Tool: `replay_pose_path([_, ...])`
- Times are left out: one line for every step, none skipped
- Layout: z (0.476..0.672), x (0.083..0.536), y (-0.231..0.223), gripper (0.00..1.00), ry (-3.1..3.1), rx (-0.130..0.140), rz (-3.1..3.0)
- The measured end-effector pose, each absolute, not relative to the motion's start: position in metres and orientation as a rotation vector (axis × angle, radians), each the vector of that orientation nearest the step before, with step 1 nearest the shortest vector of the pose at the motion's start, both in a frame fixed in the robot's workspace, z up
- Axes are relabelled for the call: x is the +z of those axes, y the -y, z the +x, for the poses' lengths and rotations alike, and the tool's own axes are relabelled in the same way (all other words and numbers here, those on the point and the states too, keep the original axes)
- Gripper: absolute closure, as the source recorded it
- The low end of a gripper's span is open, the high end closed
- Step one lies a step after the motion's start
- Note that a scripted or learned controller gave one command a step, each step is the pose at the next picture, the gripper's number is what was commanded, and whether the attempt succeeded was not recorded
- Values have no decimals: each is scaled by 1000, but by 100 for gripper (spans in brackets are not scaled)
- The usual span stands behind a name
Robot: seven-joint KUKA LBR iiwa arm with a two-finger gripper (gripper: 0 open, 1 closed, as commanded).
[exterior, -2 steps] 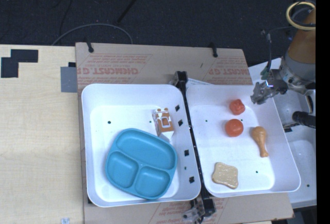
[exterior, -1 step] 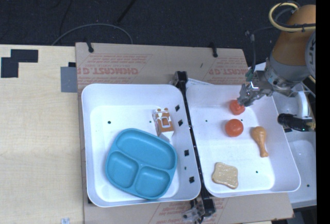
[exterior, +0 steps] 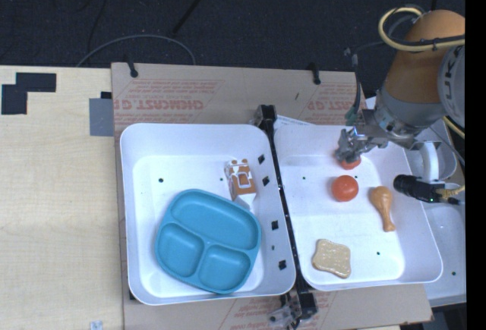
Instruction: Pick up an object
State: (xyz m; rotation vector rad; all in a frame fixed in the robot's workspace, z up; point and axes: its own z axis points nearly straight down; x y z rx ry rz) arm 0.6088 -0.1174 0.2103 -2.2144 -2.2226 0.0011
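The grey arm with its orange band (exterior: 422, 55) reaches in from the right and bends down over the far part of the right shallow white bin (exterior: 414, 264). Its tool (exterior: 351, 150) hangs low near that bin's far wall, just above a small red round object (exterior: 350, 163) that peeks out beneath the metal fingertips. The red piece sits right at the tips, but whether it lies between them or merely under them cannot be told, nor can the spread of the fingers.

Just nearer the camera in the same bin rests a red-orange ball shaped like a tomato (exterior: 345, 188), apart from the tool. To its right lies a tan toy drumstick (exterior: 383, 207), its narrow end pointing toward the camera. Near the front wall of this bin lies a beige slice of toy bread (exterior: 332, 258), well apart from the others.

The left shallow white bin (exterior: 140, 169) holds a blue plastic divided plate (exterior: 206, 240) with three compartments, lying tilted toward the front. Just beyond the plate, close to the dividing wall, stands a small orange-and-white toy block (exterior: 241, 179).

Both bins sit on a brown cardboard sheet (exterior: 197, 97) upon the pale wooden counter (exterior: 53, 207). A black clip strip (exterior: 275, 207) runs between the bins.
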Motion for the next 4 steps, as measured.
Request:
replay_pose_path([602, 213, 67, 100, 2222, 3, -2215])
replay_pose_path([578, 209, 25, 100, 2221, 4, -2214])
replay_pose_path([551, 209, -27, 100, 2222, 5, -2213])
replay_pose_path([527, 212, -80, 100, 2223, 5, -2211])
